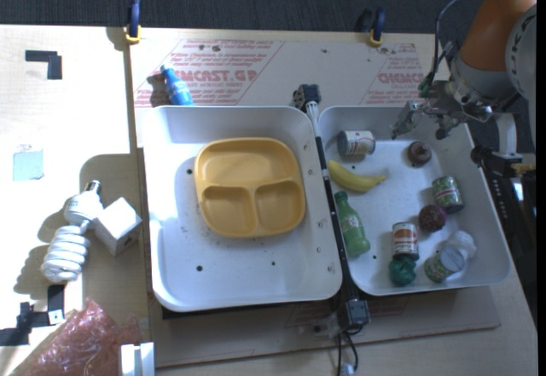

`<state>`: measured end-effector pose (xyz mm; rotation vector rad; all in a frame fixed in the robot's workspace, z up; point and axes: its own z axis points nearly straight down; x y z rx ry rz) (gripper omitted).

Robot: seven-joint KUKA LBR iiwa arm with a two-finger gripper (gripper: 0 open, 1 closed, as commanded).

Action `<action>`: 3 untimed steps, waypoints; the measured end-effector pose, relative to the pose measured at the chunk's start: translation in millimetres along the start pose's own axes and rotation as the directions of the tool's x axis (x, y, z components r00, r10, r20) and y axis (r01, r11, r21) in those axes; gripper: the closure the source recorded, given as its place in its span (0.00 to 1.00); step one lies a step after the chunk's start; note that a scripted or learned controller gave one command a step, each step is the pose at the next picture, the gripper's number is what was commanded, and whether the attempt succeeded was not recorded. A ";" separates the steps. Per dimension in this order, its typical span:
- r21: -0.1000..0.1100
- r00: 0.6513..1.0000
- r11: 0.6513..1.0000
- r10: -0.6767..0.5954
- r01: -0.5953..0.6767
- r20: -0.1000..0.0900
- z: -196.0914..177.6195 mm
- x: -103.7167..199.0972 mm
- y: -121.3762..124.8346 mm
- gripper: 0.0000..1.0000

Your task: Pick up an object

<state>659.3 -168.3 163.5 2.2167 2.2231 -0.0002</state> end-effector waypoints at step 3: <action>0.000 1.000 1.000 0.006 -0.006 -0.001 42.4 55.3 -169.8 1.00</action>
